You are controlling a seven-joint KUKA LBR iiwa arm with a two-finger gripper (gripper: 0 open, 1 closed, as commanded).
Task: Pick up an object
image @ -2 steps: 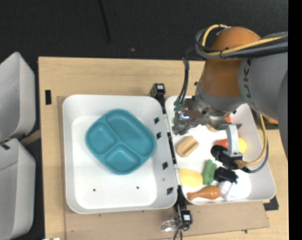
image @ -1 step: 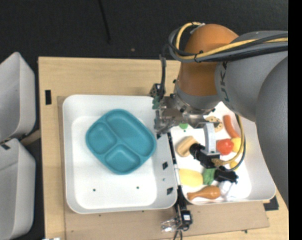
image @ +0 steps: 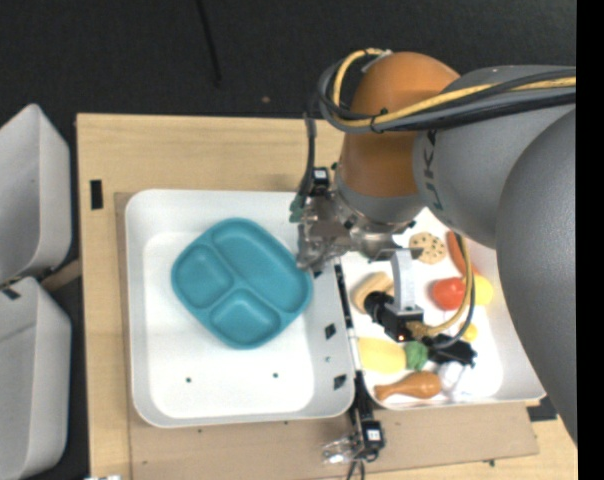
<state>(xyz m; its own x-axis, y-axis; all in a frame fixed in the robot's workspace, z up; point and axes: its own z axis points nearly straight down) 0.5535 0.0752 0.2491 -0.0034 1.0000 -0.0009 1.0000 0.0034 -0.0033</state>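
1. Toy food lies heaped in the right bin: a brown drumstick at the near edge, a yellow piece above it, a green bit, a red-orange piece and a round spotted cookie further back.
2. Left bin carries a blue divided plate, lying flat and tilted toward the dividing wall.
3. Tool hangs under the orange wrist band, over the strip where the two bins meet, just beside the plate's right rim; whether it is spread or pressed together I cannot tell, since the wrist hides it.
4. Nothing can be seen pinched in it.
5. Handling, as a judgement: the toy pieces look light, hard and smooth, so they may slip or roll out of a pinch. The drumstick seems the easiest pick, taken across its narrow shaft.
6. Plate looks stiff, light and wide; only its raised rim offers a hold, and it may tip when lifted by one edge.
7. Crowding in the right bin means a descent could nudge neighbours.
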